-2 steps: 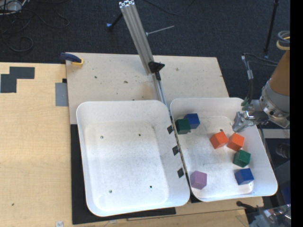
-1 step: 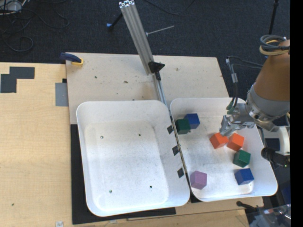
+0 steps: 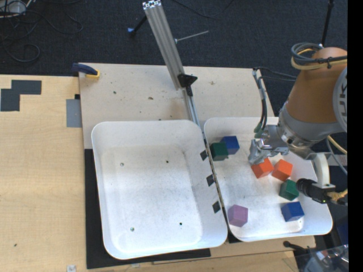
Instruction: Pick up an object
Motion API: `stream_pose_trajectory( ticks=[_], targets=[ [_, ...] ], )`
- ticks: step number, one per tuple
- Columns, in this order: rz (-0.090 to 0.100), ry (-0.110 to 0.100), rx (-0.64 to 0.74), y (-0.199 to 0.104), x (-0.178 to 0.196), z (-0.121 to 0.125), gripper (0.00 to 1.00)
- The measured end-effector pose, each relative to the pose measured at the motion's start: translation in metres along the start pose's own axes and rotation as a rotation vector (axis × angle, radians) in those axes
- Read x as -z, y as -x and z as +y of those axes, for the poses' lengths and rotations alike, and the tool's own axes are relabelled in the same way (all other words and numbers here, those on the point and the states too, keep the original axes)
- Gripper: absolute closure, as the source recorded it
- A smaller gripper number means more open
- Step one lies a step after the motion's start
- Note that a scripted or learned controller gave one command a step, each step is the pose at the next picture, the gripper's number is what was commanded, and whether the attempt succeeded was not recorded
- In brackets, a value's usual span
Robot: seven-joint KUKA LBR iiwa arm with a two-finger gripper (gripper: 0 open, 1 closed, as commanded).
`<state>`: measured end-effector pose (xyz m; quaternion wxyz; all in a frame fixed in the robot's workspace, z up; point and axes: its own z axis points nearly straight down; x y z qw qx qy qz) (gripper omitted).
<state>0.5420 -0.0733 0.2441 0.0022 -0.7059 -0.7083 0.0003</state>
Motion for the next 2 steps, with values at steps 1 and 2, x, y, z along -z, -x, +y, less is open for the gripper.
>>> stream_pose_trajectory(
  ticks=[1,2],
  targets=[
    [0.0,-0.002,0.0,-0.053,-0.006,-0.018,1.0],
    [0.0,-0.002,0.002,-0.113,-0.004,-0.028,1.0]
  ],
)
